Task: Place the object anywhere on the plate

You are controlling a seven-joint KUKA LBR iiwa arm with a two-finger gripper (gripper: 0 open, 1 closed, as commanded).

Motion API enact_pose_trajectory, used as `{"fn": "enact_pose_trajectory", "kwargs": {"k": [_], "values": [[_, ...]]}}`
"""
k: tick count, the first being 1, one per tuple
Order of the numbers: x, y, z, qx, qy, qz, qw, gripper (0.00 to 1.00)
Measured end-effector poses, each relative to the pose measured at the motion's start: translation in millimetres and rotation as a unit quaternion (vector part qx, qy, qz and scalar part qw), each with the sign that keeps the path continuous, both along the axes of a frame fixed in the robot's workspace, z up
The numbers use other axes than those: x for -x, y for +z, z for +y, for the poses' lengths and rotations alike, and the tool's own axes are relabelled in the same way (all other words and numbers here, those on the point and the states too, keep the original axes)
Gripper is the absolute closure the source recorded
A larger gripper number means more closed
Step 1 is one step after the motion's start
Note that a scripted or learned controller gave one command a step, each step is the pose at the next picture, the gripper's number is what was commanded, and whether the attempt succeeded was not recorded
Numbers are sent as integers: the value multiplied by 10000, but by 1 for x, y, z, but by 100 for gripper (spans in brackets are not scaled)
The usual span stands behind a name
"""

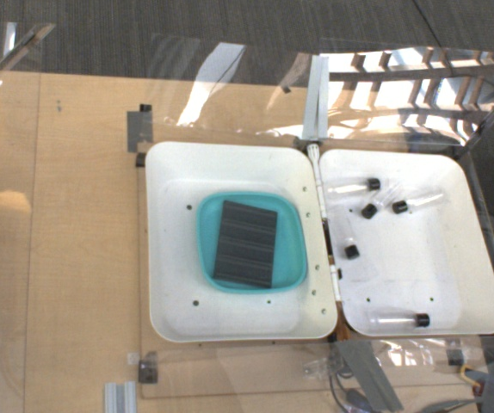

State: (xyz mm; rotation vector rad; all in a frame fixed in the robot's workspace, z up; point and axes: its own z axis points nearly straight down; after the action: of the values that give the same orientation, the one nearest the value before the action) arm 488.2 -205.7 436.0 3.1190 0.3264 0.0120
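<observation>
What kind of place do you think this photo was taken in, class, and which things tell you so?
Probably a robotics lab or test bench. Two white bins sit side by side on a wooden bench, one holding a teal plate with a dark ridged block, the other small clear tubes with black caps.

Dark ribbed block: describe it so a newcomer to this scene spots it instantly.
Start at the left white bin of the two side by side. In its middle sits a teal plate, and the dark ribbed block lies flat on that plate. It is large, rectangular and charcoal, unlike the small clear tubes with black caps scattered in the right bin.
</observation>
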Motion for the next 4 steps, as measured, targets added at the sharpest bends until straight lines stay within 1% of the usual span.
{"fn": "enact_pose_trajectory", "kwargs": {"k": [4], "values": [[0, -1, 0, -3, 11, 13, 10000, 0]]}}
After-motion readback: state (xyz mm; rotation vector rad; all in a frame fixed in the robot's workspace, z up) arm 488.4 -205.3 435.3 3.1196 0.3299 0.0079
